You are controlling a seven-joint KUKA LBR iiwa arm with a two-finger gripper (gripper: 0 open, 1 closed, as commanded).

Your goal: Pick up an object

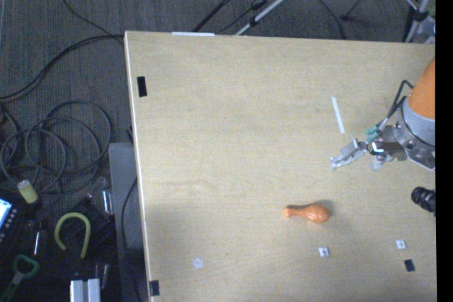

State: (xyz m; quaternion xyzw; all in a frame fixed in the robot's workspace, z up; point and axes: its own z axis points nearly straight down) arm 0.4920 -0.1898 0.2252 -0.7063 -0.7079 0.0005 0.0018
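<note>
I see the small orange pear-shaped plastic object (pixel 308 213) lying on the pale wooden surface (pixel 233 131), below and left of my metal end effector (pixel 342 160). I cannot tell its grip state. Rounded, the object could roll away.

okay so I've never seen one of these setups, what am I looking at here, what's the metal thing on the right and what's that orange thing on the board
One camera looks down at a slant on a pale wooden board. The metal thing at the right is a robot arm, grey with an orange band; its gripper, a small two-finger claw, points left above the board with nothing visible between its fingers. The orange thing is a small pear-shaped object lying on the board, below and left of the claw, apart from it. A thin white strip lies further up. Cables lie on the floor to the left.
</note>
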